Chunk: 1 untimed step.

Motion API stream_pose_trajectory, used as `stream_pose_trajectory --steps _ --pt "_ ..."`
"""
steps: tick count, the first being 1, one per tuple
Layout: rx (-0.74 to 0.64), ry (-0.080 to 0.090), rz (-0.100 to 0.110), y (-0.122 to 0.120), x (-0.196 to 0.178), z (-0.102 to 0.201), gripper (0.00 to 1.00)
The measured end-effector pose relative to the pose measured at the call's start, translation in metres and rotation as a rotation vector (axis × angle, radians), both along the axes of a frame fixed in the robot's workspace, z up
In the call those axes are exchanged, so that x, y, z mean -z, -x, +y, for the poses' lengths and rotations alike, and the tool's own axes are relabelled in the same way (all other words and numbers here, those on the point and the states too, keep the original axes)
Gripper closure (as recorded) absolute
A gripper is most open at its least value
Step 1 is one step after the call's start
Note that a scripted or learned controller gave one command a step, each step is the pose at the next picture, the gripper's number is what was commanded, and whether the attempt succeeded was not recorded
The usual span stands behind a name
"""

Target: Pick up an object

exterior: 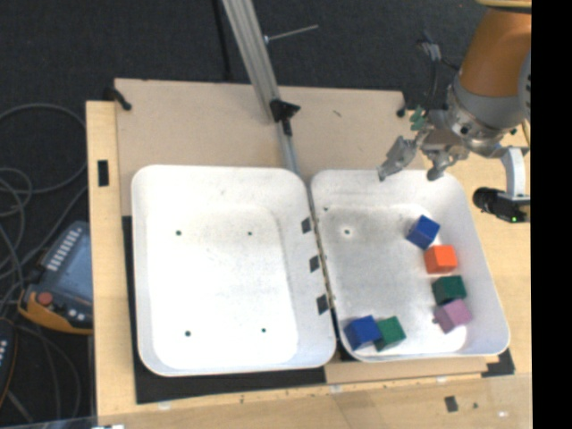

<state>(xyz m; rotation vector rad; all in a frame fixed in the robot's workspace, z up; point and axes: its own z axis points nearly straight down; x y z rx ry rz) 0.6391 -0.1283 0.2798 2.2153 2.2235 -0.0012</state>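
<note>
open fingers of gripper [413,165] hover above right bin [357,199], holding nothing.

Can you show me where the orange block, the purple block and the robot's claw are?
orange block [441,258], camera view, its top face.
purple block [453,315], camera view, its top face.
gripper [413,167], camera view, midway between its spread fingertips.

- Two shallow white plastic bins [223,266], speckled grey
- Blue cubes [423,231], [362,331]
- Orange cube [441,259]
- Dark green cubes [449,289], [391,332]
- Lilac cube [453,315]
- Grey arm, orange band [496,47]
</note>
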Motion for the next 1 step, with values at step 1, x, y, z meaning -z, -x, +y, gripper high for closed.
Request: stream_pose_trajectory --steps 1 --pt "0.01 0.001 0.007 0.0146 0.0665 -0.0766 0.0"
